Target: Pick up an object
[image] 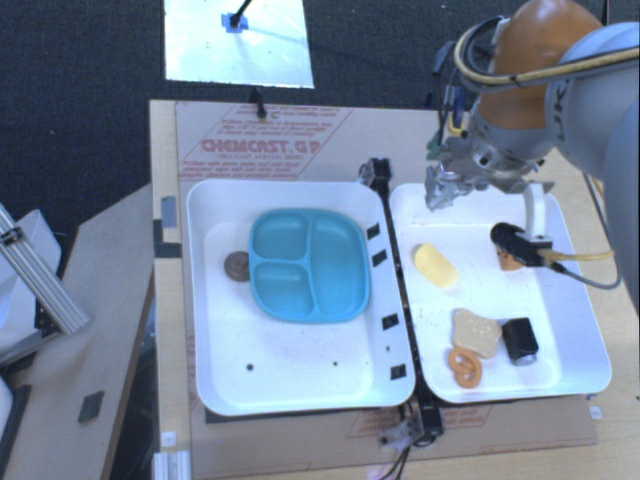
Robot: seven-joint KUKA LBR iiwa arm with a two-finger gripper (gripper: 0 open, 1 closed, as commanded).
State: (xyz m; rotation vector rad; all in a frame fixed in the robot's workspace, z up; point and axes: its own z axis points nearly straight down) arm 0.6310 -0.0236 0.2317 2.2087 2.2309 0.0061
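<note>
Gripper [441, 194] sits over the far left corner of the right bin [590, 363], hanging from the grey arm [590, 88] with its orange band [540, 36]; can't tell how its tip is set at this angle, nothing visibly held. Tip looks just above the bin floor, contact unclear. Nearest object is a pale yellow piece [435, 265], near and slightly left of the tip, apart from it. Further out in the same bin: a tan bread-like piece [477, 331] touching an orange pretzel-shaped item [464, 367] on its near side, a black block [519, 339] just right of the bread piece, and a small orange object [511, 260] mostly hidden under a black fitting [517, 240] with a yellow cable [580, 258] running right. Left bin [215, 388] holds a blue divided plate [306, 265] with a small round brownish thing [237, 265] touching its left edge, too small to identify. Board under the bins [262, 140] reads "CHEMCAST GP" in red; smaller print illegible. Far side: a shiny square sheet [238, 26] with a blue mark.
</note>
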